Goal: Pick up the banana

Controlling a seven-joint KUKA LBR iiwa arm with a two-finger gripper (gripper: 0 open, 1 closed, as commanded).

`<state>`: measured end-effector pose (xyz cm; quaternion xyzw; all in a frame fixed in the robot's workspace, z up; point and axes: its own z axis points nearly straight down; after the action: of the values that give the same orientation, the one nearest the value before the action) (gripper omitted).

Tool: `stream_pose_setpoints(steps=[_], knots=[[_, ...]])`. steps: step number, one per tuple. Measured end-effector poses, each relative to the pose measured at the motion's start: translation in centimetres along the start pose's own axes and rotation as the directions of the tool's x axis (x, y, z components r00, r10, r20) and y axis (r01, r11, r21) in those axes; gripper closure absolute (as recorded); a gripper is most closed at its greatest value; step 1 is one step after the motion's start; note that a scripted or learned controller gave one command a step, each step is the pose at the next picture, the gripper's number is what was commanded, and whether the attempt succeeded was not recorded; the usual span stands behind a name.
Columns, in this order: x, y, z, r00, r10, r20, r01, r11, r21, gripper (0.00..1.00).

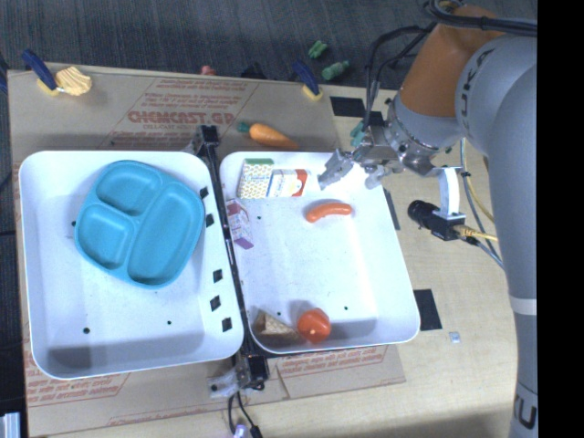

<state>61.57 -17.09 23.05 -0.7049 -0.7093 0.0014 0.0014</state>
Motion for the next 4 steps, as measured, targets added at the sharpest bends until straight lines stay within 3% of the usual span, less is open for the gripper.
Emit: stream_pose_setpoints(steps=[1, 2, 3, 4], knots=[[1.4, 2.6, 14.0, 0.992, -0.127, -0.002, 0.127, 0.992, 0.0, 0.0], [6.2, -0.8, 13.9, 0.987, -0.159, -0.001, 0.159, 0.987, 0.001, 0.0], [6.2, -0.8, 12.9, 0.987, -0.163, 0.0, 0.163, 0.987, 0.003, 1.0], [7.0, 1.1, 13.8, 0.787, -0.617, 0.003, 0.617, 0.787, -0.003, 1.0]])
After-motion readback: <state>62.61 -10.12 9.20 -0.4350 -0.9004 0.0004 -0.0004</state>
